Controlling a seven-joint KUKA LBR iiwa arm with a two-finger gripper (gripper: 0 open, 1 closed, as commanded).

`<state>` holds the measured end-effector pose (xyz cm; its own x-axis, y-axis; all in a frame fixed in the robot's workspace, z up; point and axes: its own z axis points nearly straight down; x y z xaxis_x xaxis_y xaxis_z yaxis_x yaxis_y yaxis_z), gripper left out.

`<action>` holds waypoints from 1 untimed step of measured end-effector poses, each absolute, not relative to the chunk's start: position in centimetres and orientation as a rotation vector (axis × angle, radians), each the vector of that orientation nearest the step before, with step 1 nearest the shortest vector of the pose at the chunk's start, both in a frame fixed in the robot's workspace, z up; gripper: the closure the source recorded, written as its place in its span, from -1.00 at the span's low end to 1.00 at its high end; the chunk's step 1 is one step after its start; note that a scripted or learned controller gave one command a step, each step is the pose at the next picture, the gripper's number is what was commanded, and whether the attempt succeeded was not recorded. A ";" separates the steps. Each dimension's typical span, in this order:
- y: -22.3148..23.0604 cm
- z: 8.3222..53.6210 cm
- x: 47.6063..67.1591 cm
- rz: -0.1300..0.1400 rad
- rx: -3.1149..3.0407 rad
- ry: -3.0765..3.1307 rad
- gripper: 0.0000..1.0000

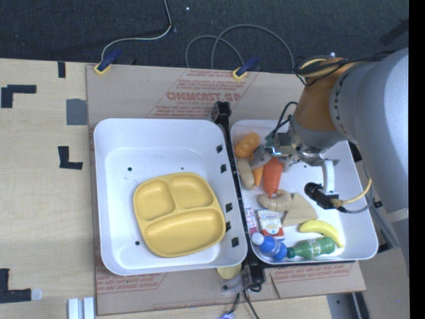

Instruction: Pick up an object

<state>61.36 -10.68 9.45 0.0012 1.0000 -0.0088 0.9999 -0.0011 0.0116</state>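
The right bin (355,178) is crowded, and that looks like the trouble ahead; the carrot (272,175) lies touching a pale roll (276,201) at its lower end, with an orange fruit (248,144) just beside its top, so a closing claw (277,153) could catch a neighbour or shove the carrot sideways and come away with nothing; the smooth tapered body may also slip out. The arm (332,105) reaches in from the right, its orange band over the bin's far half, the wrist bent down so the claw sits right at the carrot's upper end; whether it is spread or pressed together I cannot tell from here. The yellow plate (179,212) sits alone in the left bin (116,145); a banana (321,229) and a green bottle (312,248) lie near the right bin's front wall.
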 end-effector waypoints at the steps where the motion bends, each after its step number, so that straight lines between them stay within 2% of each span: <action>1: -10.6 10.3 61.3 0.006 2.216 2.209 1.00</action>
